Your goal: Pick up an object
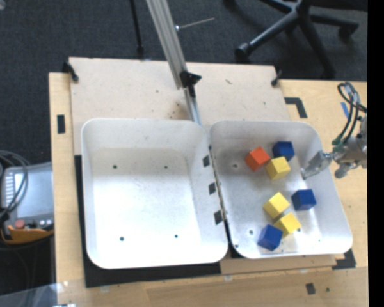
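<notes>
Right bin (pixel 243 139), orange cube (pixel 257 158), blue, yellow cubes

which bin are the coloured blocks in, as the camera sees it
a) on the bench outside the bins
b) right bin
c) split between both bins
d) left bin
b, the orange block, the blue blocks such as and the yellow blocks such as all lie inside the right bin, none of them in the left bin.

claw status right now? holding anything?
Claw: at the right bin's right edge, above the blocks; open or shut cannot be told, and no block is visibly in it.
</notes>
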`<state>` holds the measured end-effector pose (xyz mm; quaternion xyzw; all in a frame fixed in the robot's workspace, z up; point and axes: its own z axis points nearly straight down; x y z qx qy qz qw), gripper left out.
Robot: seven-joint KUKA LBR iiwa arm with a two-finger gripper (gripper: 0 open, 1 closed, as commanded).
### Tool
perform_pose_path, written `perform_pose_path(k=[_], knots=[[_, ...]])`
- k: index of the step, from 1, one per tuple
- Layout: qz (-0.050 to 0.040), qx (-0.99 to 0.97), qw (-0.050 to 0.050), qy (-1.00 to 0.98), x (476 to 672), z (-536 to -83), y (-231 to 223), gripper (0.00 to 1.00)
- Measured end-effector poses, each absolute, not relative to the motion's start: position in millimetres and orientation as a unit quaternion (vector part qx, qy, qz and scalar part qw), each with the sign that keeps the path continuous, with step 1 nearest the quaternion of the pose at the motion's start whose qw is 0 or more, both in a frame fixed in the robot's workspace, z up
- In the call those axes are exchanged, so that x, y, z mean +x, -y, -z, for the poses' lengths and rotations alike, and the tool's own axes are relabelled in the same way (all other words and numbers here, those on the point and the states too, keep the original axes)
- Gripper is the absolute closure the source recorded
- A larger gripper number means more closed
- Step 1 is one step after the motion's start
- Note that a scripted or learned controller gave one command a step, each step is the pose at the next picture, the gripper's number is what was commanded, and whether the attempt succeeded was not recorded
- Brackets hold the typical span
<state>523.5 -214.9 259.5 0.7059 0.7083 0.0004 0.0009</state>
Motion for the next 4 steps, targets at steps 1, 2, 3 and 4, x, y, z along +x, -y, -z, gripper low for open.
perform_pose_path(k=[1,2,3,4], knots=[[-0.0005,0.706,0.001,-0.708,523.5,-260,215,0.0],[0.0016,0.707,-0.002,-0.707,525.2,-197,214,0.0],[-0.0006,0.708,0.003,-0.706,523.0,-140,211,0.0],[-0.0062,0.707,0.015,-0.707,530.9,-130,215,0.0]])
